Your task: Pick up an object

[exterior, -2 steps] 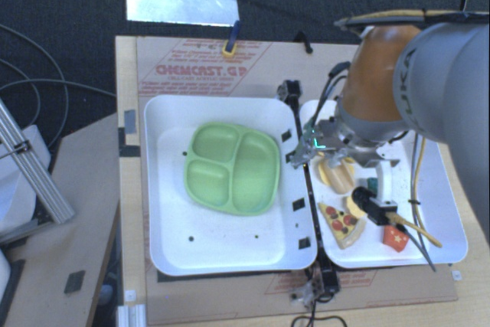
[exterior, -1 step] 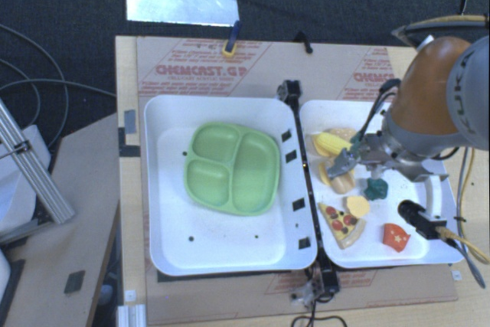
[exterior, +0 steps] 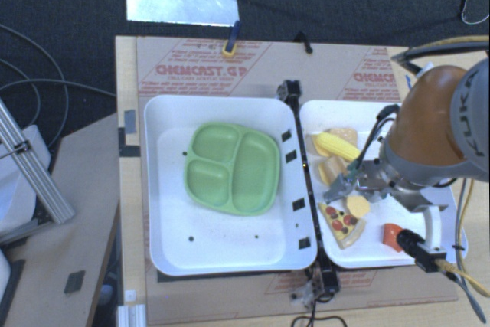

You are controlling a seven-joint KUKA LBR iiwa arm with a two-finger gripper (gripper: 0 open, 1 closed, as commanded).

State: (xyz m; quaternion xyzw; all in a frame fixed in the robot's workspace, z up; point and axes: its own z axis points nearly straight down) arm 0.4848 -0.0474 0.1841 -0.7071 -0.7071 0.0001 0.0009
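The toy foods, a yellow plastic corn cob (exterior: pixel 337 143), a pizza slice (exterior: pixel 342 223) and a small red piece (exterior: pixel 392 237), lie in my right white bin (exterior: pixel 321 116). My hand (exterior: pixel 341 187) hangs over them; its grip cannot be told. A green divided plate (exterior: pixel 233 168) occupies the left white bin (exterior: pixel 172 241).

"CHEMCAST GP" printed on the backing sheet (exterior: pixel 200 67).

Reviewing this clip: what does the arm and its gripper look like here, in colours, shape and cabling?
The arm is bulky and rounded: an orange-brown band over grey housing with part of a dark letter marking at the frame edge. A thin dark cable curves along its left side. The gripper is a dull grey metal assembly with slim fingers. Below it sits a white bracket with a black fitting and yellow cable.
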